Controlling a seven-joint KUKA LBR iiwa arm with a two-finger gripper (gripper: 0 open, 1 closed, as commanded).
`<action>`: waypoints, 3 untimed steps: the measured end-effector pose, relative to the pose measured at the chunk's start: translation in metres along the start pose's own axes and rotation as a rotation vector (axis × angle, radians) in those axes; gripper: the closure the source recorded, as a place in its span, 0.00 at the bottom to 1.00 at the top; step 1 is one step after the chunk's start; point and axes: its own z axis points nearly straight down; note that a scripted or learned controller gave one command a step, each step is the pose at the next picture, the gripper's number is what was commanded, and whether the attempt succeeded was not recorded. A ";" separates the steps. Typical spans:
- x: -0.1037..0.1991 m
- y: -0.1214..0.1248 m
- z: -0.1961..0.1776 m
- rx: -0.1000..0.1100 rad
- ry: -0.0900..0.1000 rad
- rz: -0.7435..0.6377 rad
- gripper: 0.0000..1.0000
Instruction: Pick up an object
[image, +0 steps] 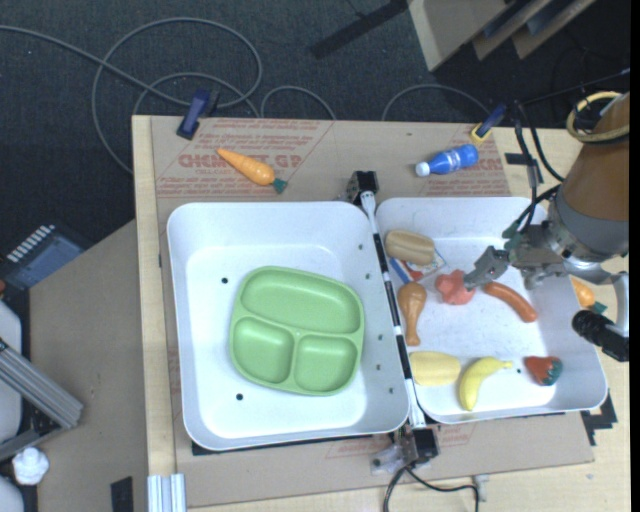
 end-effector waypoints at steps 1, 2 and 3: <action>-0.016 0.047 0.119 -0.010 -0.002 -0.001 0.00; -0.017 0.044 0.113 -0.003 -0.001 0.001 1.00; 0.066 0.130 0.022 -0.004 0.001 -0.002 1.00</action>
